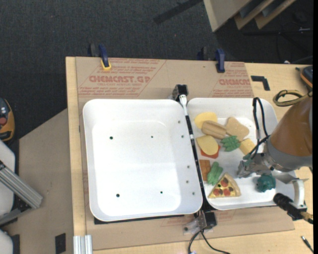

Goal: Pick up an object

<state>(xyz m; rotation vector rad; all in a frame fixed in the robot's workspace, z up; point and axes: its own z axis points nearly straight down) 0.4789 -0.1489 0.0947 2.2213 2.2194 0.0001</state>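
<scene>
Dark grey carpet floor (59, 30) surrounds a bench topped with brown printed cardboard (124, 74) held by two blue clamps (103, 55) at its far edge, light wooden furniture (248, 12) at top right, aluminium framing (17, 188) at lower left.

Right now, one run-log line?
arm: over right bin | gripper: low among toy food, nothing seen held | nearest: pizza slice, green toy | left bin
</scene>
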